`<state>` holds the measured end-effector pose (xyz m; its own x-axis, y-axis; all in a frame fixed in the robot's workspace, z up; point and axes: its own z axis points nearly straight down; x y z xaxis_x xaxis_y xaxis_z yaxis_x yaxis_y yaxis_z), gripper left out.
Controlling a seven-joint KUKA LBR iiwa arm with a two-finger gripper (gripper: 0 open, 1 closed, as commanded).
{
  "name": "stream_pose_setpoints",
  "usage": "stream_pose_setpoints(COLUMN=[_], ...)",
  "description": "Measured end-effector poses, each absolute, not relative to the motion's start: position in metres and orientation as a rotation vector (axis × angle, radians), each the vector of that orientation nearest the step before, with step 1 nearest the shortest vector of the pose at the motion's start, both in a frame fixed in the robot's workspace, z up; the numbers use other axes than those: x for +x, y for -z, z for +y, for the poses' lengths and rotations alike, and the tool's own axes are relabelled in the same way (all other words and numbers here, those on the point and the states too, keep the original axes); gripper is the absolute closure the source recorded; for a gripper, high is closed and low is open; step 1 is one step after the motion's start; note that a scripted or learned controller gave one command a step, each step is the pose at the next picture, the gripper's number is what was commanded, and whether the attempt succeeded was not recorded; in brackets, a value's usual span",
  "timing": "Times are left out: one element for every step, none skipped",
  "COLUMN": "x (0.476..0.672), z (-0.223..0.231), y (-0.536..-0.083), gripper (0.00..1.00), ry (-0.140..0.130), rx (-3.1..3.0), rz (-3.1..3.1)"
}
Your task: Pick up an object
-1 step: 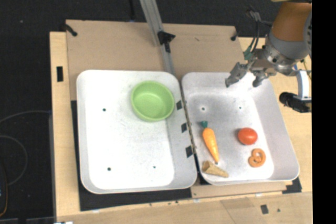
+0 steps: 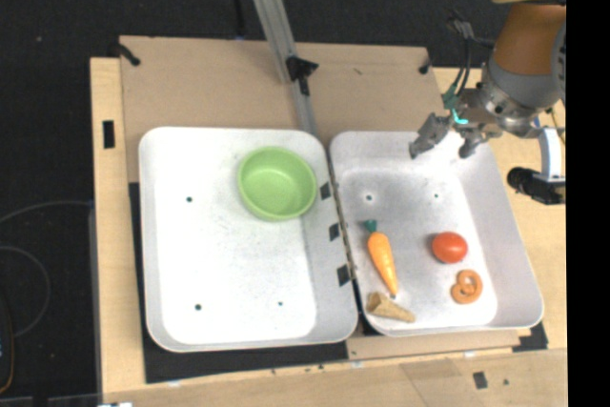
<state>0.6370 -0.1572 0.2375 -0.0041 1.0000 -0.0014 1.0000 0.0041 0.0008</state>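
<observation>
Lying in the lower middle of the frame, the carrot [image 2: 382,262] is a smooth orange cone with a green tip, slanted on the right bin [image 2: 496,195] near its left wall. A round red tomato [image 2: 450,247] sits to its right, an orange ring-shaped piece [image 2: 466,286] below that, and a tan wedge [image 2: 389,308] lies at the carrot's lower end. My claw [image 2: 446,142] hangs spread, pinching nothing, over the bin's upper edge at upper right, my arm [image 2: 526,33] bent down from the frame's right side. 1 glossy green bowl [image 2: 276,183] rests in the left bin [image 2: 172,234].
</observation>
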Motion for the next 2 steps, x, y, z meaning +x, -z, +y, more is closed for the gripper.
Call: stream_pose_setpoints(x=[0.635,0.632], z=[-0.157,-0.157], y=[-0.195,-0.134], gripper=[0.00,0.00], ry=[0.006,0.006], rx=[2.221,2.224], rz=[2.222,2.220])
